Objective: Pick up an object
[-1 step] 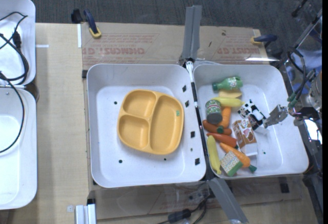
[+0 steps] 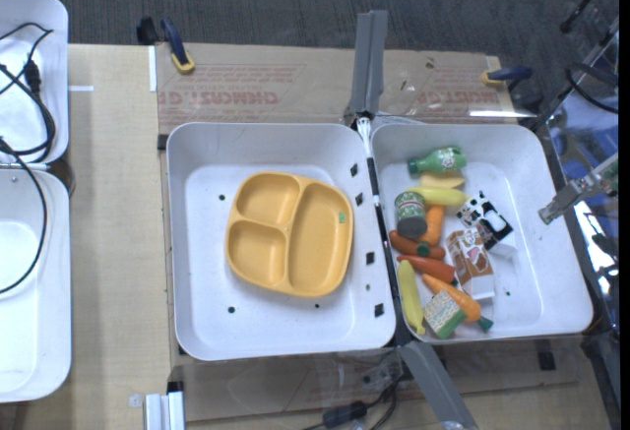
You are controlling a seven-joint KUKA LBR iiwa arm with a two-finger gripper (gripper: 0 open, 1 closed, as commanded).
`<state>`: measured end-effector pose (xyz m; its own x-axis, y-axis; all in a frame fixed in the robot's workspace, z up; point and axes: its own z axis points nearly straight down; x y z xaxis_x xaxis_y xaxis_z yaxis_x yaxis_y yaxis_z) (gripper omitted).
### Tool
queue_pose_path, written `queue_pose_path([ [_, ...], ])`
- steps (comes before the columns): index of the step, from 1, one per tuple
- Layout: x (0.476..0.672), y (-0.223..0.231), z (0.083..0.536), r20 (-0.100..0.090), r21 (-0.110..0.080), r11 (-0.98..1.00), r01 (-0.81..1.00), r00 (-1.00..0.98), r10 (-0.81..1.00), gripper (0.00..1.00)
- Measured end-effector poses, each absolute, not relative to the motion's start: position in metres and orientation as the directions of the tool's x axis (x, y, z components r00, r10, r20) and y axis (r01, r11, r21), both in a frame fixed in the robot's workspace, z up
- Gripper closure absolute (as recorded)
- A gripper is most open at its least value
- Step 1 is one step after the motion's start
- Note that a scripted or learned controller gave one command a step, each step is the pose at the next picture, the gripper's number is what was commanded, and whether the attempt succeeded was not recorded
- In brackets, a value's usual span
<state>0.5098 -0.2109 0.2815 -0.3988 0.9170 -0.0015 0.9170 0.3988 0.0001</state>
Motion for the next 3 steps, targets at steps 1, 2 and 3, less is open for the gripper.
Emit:
queue_pose_path([
  [1, 0.503, -0.180, 0.131, 0.001, -0.002, 0.361, 0.933, -0.361, 0.933, 0.00],
  [2, 0.547, -0.155, 0.106, -0.012, 0.017, 0.361, 0.933, -0.360, 0.933, 0.00],
  [3, 0.552, -0.158, 0.122, -0.027, 0.034, 0.357, 0.933, -0.356, 0.934, 1.00],
])
